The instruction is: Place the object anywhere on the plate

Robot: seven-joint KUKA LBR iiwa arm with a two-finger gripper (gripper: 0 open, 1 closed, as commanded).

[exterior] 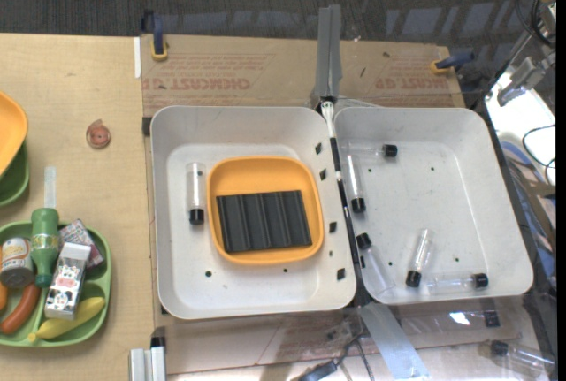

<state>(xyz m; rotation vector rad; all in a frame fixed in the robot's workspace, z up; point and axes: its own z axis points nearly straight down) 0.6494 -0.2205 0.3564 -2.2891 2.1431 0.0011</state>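
Camera view, single frame.

Left bin (166, 194): an orange plate (263, 168) sits about in its middle. The block (268, 221), dark grey with ribs running front to back, lies flat on the plate. I see it wholly inside the rim, with orange showing on all four sides. It sits a little toward the plate's near edge.

A clear tube (195, 190) with a black cap lies on the bin floor just left of the plate, parallel to the plate's left edge and apart from it, cap toward me.

Right bin (460, 130): more capped tubes are scattered on its floor. One long tube (353, 183) lies along the wall shared with the left bin. A slanted tube (418, 255) rests near the front, and a front tube (453, 283) lies along the front wall. A loose black cap (388, 151) sits toward the back.

Both bins rest on cardboard (230, 74). On the bench (71, 79) to the left stands a green tray (99, 304) with toy food and a bottle, well apart from the bins.

Jaws: I cannot tell how they stand.
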